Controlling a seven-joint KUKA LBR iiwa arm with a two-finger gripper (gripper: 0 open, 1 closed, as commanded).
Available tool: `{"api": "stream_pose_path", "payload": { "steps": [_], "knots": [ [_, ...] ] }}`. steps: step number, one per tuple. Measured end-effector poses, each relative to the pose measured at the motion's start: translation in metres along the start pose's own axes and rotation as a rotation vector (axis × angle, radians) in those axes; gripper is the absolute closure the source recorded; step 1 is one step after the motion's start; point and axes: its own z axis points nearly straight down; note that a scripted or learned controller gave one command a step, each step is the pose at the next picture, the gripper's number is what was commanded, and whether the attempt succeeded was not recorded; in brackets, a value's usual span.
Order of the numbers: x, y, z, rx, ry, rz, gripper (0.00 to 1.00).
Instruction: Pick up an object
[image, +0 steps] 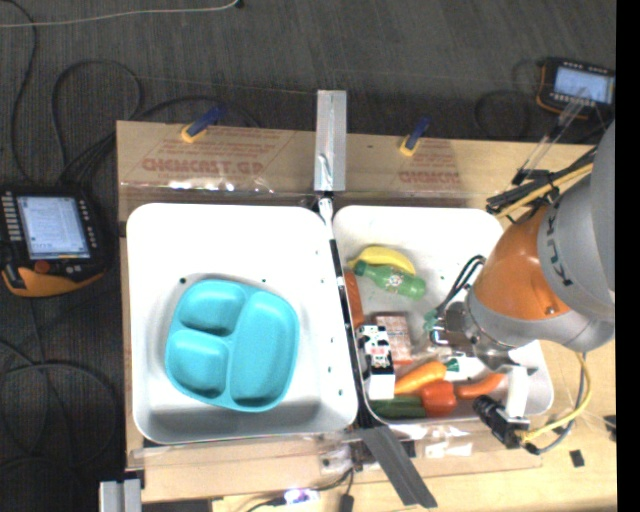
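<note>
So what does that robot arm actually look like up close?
The arm is a thick, rounded grey tube with dark lettering on its side, and a bright orange band sits above the wrist. Below the band comes a silvery metal wrist section, with black cables looping beside it. The gripper's own details are too hidden and small to describe.

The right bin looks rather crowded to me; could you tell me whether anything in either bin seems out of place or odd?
Nothing looks spilled or damaged. The right bin holds its toys heaped against its near-left corner, under the arm. The left bin holds a turquoise divided tray lying slightly askew to the walls.
</note>
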Motion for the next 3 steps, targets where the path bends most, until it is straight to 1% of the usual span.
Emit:
{"api": "stream_pose_path", "payload": {
  "steps": [1,2,3],
  "knots": [
    [0.027,-0.005,-0.09,0.017,0.014,-0.327,1.0],
    [0.004,0.047,-0.072,0.018,0.015,-0.225,1.0],
    [0.034,0.05,-0.149,0.016,0.013,-0.265,1.0]
  ]
}}
